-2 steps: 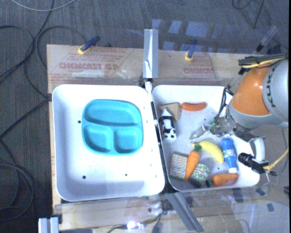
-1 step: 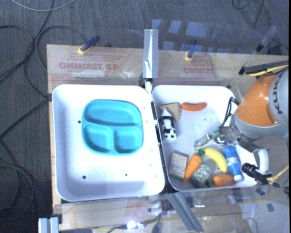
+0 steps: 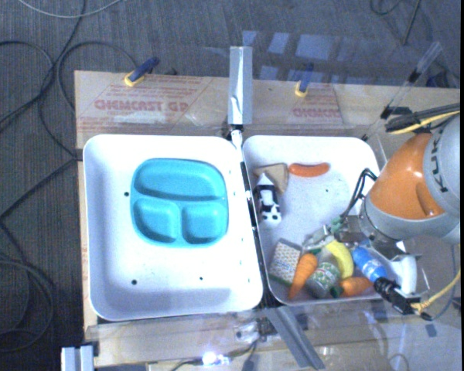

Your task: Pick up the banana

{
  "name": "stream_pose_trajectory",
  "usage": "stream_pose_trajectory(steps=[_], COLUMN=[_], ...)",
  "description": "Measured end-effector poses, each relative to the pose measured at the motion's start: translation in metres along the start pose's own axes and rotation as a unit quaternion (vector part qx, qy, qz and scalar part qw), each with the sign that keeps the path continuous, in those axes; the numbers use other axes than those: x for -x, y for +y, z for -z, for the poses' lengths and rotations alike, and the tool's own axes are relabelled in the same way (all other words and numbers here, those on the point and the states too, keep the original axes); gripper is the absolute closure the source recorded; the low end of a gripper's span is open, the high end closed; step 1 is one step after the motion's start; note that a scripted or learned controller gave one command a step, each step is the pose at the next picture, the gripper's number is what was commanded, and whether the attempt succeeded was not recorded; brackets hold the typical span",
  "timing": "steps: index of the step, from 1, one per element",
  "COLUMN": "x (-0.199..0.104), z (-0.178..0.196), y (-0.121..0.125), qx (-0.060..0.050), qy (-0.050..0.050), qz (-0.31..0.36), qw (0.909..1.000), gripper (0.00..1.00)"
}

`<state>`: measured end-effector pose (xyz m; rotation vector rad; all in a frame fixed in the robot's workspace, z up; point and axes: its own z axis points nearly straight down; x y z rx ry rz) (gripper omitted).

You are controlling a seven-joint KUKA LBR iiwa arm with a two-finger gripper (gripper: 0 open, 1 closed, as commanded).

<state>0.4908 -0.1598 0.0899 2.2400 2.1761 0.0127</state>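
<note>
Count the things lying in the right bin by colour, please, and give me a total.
Orange: 3, long sausage-shaped toy, carrot, small rounded piece
Yellow: 1, curved banana
Black and white: 1, small cow figure
Blue: 1, small plastic bottle
Grey: 2, flat mesh-patterned sponge, dark round can
Total: 8

I see two white bins: left bin point(image 3: 108, 284), right bin point(image 3: 317, 149). Blue three-part tray point(image 3: 179, 201) in the left one. In the right: yellow banana point(image 3: 341, 256), orange carrot point(image 3: 301, 273), orange-red sausage point(image 3: 309, 169), black-and-white cow toy point(image 3: 267, 203), blue bottle point(image 3: 366, 263), grey checked sponge point(image 3: 285, 259). Arm point(image 3: 417, 195) is grey with orange band. Worktop point(image 3: 162, 107) is tan with red lettering. Dark grey carpet point(image 3: 77, 45), black cables.
</note>
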Motion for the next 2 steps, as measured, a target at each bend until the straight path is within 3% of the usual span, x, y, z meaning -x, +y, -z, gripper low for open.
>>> stream_pose_trajectory(steps=[1,2], x=[-0.001,-0.037], z=[0.008,0.122], y=[0.002,0.096], qx=[-0.001,-0.012], qy=[0.003,0.001], qz=[0.002,-0.058], qw=[1.0,0.9983], gripper=[1.0,1.0])
